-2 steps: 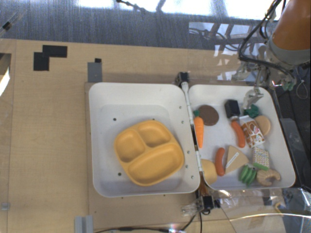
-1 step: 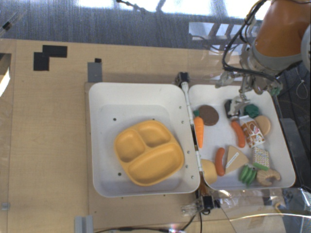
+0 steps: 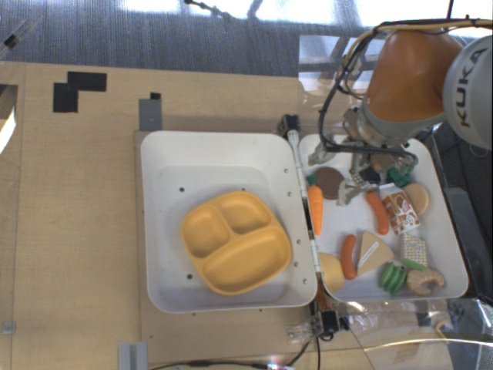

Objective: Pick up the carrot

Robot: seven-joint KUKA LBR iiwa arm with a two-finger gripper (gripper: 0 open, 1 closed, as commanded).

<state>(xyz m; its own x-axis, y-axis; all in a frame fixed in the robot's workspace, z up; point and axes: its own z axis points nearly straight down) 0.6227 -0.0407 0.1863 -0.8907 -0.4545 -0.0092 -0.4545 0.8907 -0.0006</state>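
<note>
The carrot [image 3: 315, 208] is orange with a green top and lies lengthwise along the left wall of the right bin [image 3: 451, 241], its green end pointing to the far side. My gripper [image 3: 359, 182] hangs over the far middle of that bin, under the orange wrist band, a little to the right of the carrot and apart from it. A brown disc [image 3: 330, 182] lies between the gripper and the carrot's top. Nothing can be seen held in the gripper.
The right bin also holds two red sausages [image 3: 377, 211] [image 3: 349, 255], a small carton [image 3: 401, 210], a cheese wedge [image 3: 374, 253], a green vegetable [image 3: 393, 276] and other toy foods. A yellow divided plate [image 3: 235, 241] sits in the left bin [image 3: 166, 206].
</note>
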